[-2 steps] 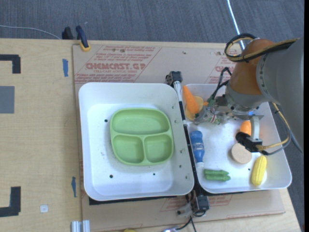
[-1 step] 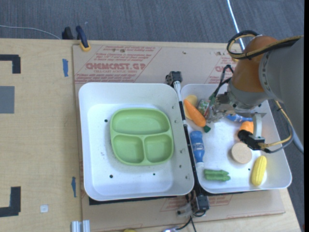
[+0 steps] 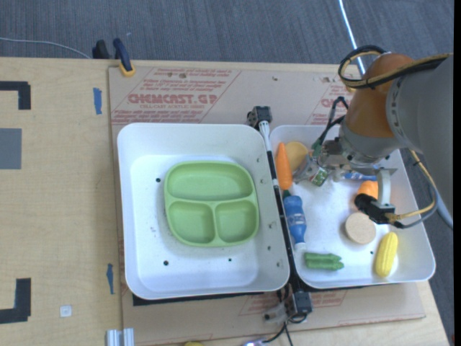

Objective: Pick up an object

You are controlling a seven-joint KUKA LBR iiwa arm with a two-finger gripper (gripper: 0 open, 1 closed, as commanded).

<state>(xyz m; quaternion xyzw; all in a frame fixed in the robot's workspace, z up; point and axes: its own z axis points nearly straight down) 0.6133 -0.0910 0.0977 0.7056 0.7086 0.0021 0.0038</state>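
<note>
My gripper (image 3: 315, 171) hangs over the upper left part of the right bin (image 3: 414, 265), below the orange-banded wrist (image 3: 371, 107). Just left of it lie an orange carrot (image 3: 283, 166) and a yellow-orange piece (image 3: 297, 154) against the bin's left wall. A blue bottle (image 3: 294, 218) lies below the carrot. A green pea pod (image 3: 323, 262) rests near the front edge. A round tan disc (image 3: 360, 228), a yellow corn cob (image 3: 386, 254) and a small orange item (image 3: 368, 189) sit to the right, under the arm.
The left bin (image 3: 137, 193) holds a green divided plate (image 3: 211, 202). A black cable (image 3: 403, 215) loops from the arm over the right bin's right side. Clamps sit between the bins at back (image 3: 258, 115) and front (image 3: 299, 305).
</note>
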